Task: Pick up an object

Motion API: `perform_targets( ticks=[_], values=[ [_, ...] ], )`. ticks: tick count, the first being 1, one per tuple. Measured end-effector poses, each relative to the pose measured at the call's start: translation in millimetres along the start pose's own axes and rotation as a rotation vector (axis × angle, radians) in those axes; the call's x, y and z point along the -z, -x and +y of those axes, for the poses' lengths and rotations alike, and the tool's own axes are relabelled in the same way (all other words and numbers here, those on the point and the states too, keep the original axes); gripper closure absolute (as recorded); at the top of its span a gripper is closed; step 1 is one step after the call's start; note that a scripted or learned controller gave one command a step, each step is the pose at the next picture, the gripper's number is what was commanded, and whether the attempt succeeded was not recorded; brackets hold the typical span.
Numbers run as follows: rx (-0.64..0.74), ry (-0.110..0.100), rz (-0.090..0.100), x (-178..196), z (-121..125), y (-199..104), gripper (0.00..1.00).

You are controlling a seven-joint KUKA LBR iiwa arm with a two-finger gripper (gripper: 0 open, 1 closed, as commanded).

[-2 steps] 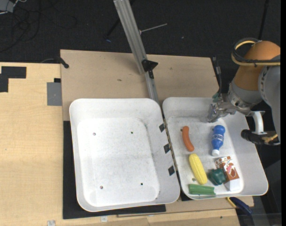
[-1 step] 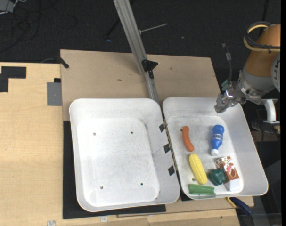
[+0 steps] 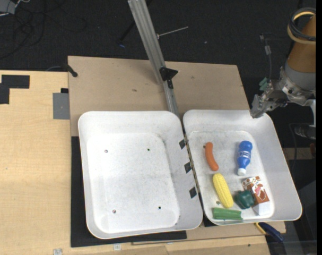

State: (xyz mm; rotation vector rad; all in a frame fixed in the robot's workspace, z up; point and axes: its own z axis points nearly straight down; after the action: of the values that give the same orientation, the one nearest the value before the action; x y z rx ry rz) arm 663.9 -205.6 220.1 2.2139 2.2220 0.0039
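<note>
Bench (image 3: pixel 203 84): tan board carrying two shallow white bins side by side; dark floor with cables behind.
Right bin (image 3: pixel 277 142): landmark; holds all the loose items.
Left bin (image 3: pixel 129 169): touching the right bin's left wall.
Orange sausage (image 3: pixel 210 156): upper left of the right bin's floor.
Blue bottle (image 3: pixel 244 156): right of the sausage, white cap toward the near rim.
Corn cob (image 3: pixel 222 189): below the sausage, lying lengthwise.
Dark green item (image 3: pixel 244 199): just right of the corn.
Red and white packet (image 3: pixel 255 190): touching the dark green item.
Green stick (image 3: pixel 226 213): against the right bin's near rim.
Hand (image 3: pixel 258 109): above the right bin's far right corner, nothing between the fingers; opening cannot be told.
</note>
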Motion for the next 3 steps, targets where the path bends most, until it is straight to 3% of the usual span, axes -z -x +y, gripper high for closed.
perform_targets(
  ticks=[1, 3],
  values=[
    [0.0, -0.008, 0.004, 1, -22, -45, 1.0],
    [0.001, -0.009, 0.005, 17, -45, -159, 1.0]
  ],
)
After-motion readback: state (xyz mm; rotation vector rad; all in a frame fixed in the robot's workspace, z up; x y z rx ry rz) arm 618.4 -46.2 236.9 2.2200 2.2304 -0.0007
